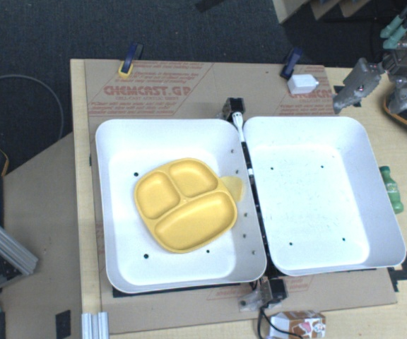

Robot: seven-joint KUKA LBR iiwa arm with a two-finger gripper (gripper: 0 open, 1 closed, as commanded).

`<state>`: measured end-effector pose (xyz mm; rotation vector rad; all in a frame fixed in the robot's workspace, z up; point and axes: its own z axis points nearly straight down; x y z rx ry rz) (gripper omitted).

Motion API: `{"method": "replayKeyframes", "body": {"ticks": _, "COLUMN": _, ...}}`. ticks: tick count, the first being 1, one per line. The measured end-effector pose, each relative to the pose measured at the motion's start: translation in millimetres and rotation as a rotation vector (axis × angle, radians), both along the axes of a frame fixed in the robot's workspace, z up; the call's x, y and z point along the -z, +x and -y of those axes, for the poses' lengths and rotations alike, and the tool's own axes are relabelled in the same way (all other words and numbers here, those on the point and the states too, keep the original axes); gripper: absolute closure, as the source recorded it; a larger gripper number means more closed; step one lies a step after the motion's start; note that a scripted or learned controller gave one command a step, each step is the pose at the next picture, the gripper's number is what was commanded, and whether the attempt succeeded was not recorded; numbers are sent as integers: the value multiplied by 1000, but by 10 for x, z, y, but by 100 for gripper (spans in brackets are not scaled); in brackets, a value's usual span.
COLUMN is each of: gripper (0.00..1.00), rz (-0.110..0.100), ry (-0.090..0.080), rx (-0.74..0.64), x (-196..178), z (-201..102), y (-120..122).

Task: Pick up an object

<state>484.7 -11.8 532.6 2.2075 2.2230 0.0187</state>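
Left of the left bin: a grey metal bar (6,247) lies at a slant off the bench, near the picture's lower left corner.
Bench board (189,90): brown, with red print, it carries both bins.
Yellow clamp (127,62): on the board's far edge, beyond the left bin's far left corner.
Left bin (111,189): white and shallow, with a few small dark dots on its floor.
Yellow plate (184,203): the task's thing, a plate with three compartments, lies flat near the middle of the left bin, apart from every wall.
Pale yellow piece (234,186): pokes out from under the plate's right side, inside the left bin.
Black clip (234,108): sits at the far end of the seam where the left bin meets its neighbour.
Right bin (316,196): white, touching the left bin's right rim.
White block (302,84): on the board, beyond the left bin and well to its right.
Claw (350,90): grey, high over the board, well right of the left bin and far from the plate. It pinches nothing that can be seen. Whether it is spread or pressed together cannot be told.
Green object (391,189): far right of the left bin, just outside the right bin's rim.
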Motion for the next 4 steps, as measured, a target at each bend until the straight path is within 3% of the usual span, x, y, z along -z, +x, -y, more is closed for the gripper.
{"method": "replayKeyframes", "body": {"ticks": 2, "gripper": 0, "rz": -11, "ry": 0, "rx": -2, "x": -22, "z": -1302, "y": -55}}
{"method": "replayKeyframes", "body": {"ticks": 3, "gripper": 100, "rz": -6, "ry": -1, "rx": 5, "x": -137, "z": -1263, "y": -47}}
{"method": "replayKeyframes", "body": {"ticks": 4, "gripper": 100, "rz": -28, "ry": -6, "rx": 10, "x": 968, "z": -1116, "y": -64}}
